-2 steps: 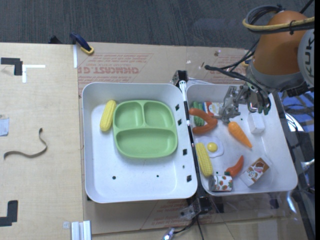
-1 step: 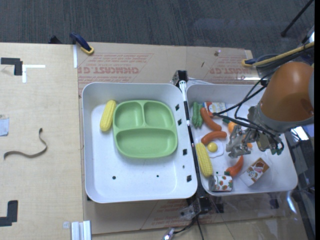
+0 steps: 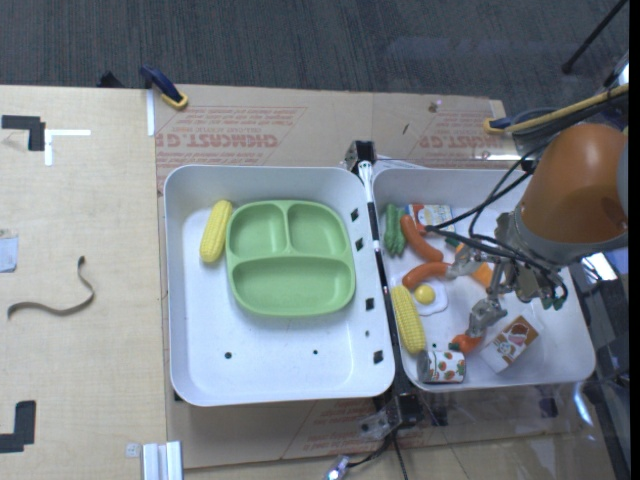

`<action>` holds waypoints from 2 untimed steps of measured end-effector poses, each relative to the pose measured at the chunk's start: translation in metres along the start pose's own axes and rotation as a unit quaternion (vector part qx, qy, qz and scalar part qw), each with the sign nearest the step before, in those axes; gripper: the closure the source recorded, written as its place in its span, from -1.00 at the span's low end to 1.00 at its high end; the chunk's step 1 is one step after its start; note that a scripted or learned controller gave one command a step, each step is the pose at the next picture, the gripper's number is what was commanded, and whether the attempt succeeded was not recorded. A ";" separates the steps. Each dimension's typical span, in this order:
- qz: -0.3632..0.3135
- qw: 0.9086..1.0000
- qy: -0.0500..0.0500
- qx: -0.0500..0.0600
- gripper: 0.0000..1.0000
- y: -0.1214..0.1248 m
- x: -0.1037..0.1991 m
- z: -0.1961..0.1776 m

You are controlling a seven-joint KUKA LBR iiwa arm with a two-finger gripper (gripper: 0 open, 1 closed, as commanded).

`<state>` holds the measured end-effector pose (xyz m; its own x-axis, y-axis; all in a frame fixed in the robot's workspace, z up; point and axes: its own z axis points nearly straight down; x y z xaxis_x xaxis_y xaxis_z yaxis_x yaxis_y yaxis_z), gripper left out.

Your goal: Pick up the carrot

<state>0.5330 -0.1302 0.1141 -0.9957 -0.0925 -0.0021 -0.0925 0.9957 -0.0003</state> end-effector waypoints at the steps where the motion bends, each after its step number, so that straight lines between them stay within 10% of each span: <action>1: 0.127 0.992 -0.002 0.001 -1.00 -0.042 -0.022 0.021; 2: 0.232 0.973 0.000 0.000 -1.00 -0.049 -0.050 0.020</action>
<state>0.5871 -0.1744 0.0940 -0.9302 0.3671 -0.0023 0.3671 0.9302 0.0002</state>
